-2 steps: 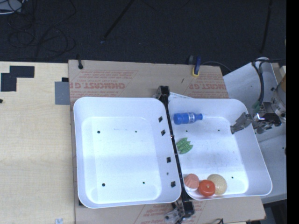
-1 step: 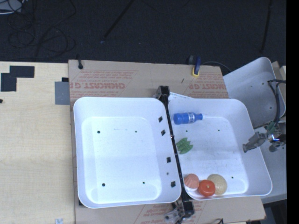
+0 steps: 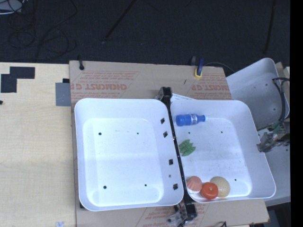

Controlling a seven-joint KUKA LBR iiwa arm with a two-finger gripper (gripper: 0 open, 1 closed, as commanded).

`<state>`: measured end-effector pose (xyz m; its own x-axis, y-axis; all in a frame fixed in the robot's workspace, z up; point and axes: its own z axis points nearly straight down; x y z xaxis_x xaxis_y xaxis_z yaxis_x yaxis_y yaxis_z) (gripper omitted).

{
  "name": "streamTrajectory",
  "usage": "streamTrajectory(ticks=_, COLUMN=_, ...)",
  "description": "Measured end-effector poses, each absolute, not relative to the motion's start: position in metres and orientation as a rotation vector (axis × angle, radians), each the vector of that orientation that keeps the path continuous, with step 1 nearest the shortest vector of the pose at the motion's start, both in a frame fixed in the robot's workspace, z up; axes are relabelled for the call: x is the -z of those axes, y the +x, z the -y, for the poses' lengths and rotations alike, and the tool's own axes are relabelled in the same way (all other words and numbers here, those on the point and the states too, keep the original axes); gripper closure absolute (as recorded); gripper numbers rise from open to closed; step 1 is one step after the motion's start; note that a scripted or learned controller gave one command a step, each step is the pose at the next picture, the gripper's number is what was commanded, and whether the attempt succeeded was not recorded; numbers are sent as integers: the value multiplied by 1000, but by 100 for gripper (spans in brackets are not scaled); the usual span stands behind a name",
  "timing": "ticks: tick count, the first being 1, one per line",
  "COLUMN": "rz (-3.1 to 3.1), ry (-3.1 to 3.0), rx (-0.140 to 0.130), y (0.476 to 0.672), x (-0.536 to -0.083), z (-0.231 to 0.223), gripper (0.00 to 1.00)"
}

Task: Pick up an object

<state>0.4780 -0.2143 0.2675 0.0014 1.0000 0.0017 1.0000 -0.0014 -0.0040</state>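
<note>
The right bin holds a blue bottle lying on its side near the far left corner. A small green leafy item lies below it beside the divider. In the near corner, three round pieces are huddled together: a pink-and-white one, a red-orange one and a beige one. My gripper hangs just outside the right bin's right rim, small and dark, apart from every object. The pale grey arm link rises behind it.
The left bin sits beside the right one, with a black strip along their shared rims. Both rest on a cardboard sheet on the wooden bench. A yellow-and-blue clamp stands at the cardboard's far edge.
</note>
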Motion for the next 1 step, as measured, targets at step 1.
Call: streamTrajectory(ticks=1, rz=2219, ry=-2220, rx=-2, y=476, x=-261, z=213, gripper=100)
